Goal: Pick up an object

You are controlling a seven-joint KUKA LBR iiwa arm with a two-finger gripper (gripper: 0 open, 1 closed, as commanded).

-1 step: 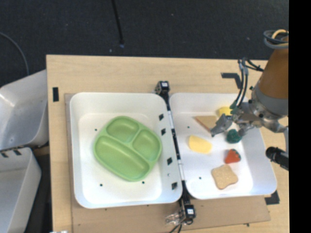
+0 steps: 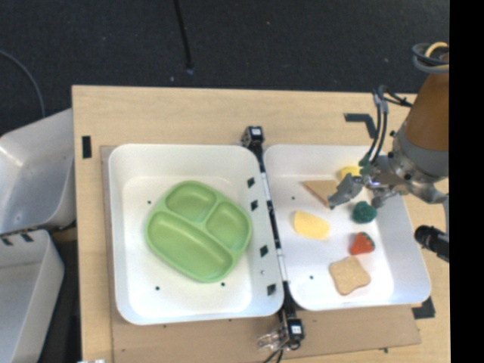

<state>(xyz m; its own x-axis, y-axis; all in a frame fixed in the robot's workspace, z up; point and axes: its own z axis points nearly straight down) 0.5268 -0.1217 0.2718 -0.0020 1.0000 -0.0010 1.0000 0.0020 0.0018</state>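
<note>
Pale wood makes up the bench [image 2: 189, 116], with two white bins on it side by side. The left bin [image 2: 132, 293] holds a green divided plate [image 2: 198, 231] lying flat. The right bin [image 2: 404, 278] holds small play-food pieces: a tan bread slice [image 2: 349, 275] near the front, a yellow lump [image 2: 311, 224] towards the divider, a tan wedge [image 2: 319, 190], a dark green piece [image 2: 364, 212], and a red strawberry [image 2: 362, 243]. The gripper [image 2: 363, 190] hangs over the bin's far side, fingers spread, one beside the wedge, one above the green piece, nothing between them.
</note>
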